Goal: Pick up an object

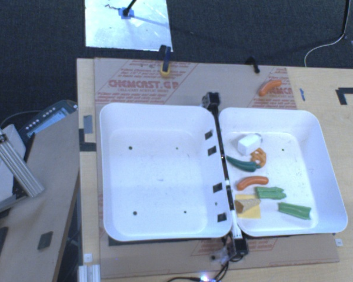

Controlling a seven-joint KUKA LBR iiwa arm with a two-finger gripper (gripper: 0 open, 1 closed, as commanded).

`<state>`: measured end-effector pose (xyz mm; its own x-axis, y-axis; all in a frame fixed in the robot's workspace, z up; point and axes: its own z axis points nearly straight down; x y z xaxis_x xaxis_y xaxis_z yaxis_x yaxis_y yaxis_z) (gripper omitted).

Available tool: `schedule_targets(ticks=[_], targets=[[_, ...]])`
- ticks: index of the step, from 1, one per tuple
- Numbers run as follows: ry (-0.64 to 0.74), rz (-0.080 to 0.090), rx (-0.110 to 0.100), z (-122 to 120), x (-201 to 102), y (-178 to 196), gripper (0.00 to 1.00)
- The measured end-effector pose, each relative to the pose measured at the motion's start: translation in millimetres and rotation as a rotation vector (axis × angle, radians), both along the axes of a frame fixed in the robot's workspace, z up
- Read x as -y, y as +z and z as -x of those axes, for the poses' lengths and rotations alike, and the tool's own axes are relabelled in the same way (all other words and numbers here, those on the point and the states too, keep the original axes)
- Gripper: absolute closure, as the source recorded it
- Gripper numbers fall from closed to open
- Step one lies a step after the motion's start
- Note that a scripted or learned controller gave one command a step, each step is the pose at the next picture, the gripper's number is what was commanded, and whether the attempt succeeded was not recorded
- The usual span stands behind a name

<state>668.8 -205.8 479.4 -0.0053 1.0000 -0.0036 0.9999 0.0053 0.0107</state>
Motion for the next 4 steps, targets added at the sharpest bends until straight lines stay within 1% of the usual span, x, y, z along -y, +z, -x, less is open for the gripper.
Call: schedule_targets(ticks=[1,2,3,4], targets=[[0.0,-0.001,-0.003,0,0,39,1.0],[0.002,-0.008,-0.023,1,-59,-176,1.0],[-0.003,-0.001,-0.002,0,-47,-103,1.0],[-0.005,0.0,-0.004,0,-13,-67,1.0]])
